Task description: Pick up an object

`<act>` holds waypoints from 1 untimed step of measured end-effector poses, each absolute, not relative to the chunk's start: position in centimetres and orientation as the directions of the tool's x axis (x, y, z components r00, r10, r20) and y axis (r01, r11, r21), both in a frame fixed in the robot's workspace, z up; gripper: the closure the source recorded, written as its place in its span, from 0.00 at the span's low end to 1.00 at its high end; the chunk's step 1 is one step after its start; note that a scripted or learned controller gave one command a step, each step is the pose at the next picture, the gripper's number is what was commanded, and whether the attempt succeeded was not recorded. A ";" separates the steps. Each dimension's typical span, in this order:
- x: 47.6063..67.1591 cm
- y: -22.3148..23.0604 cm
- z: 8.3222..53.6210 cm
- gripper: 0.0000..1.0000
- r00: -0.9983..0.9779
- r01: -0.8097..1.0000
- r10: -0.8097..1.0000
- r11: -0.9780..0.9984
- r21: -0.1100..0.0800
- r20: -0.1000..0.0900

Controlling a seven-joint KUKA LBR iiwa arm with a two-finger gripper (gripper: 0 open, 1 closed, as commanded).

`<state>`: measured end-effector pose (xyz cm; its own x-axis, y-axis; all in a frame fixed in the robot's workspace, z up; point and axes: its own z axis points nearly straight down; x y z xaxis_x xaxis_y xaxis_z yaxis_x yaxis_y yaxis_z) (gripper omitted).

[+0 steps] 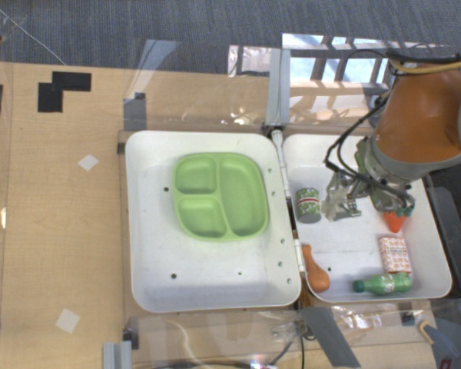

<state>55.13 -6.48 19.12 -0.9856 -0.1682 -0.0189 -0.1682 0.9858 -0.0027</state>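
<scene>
My gripper [343, 204] hangs over the right bin [426, 206], below the arm's orange band. A small can with a green and red label [308, 204] stands just to its left, close to it but apart. An orange carrot [398, 221] lies to the gripper's right. Nearer the front of the bin lie a red and white box [394, 254], a green bottle [382, 284] on its side, and an orange-brown gourd-shaped piece [315, 270] against the left wall. The arm's bulk hides part of the bin's far right side.
The left bin [150, 267] holds a green divided plate [219, 195] at its middle. A raised divider [286, 206] separates the two bins. Black cables loop off the wrist above the gripper [339, 148].
</scene>
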 end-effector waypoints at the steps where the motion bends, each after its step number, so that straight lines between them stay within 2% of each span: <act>1: 50.3 -6.5 18.6 1.00 -0.913 -0.407 -0.407 0.913 -0.003 -0.006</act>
